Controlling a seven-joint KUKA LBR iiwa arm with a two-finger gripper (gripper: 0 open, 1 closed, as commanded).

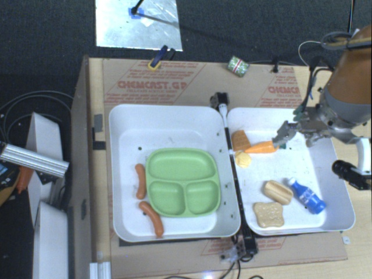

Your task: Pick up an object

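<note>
I see my tool low in the right bin at the carrot's three o'clock end, grip state unclear, nothing lifted yet.

A dark, speckled carpet surrounds a bench topped with brown cardboard printed "CHEMCAST" in red. 1 shiny metal sheet lies on the floor beyond the bench, a blue patch near its middle. Black cables loop across the carpet at left, beside white boxes and 1 ribbed aluminium bar. Lighting is even and flat.
</note>
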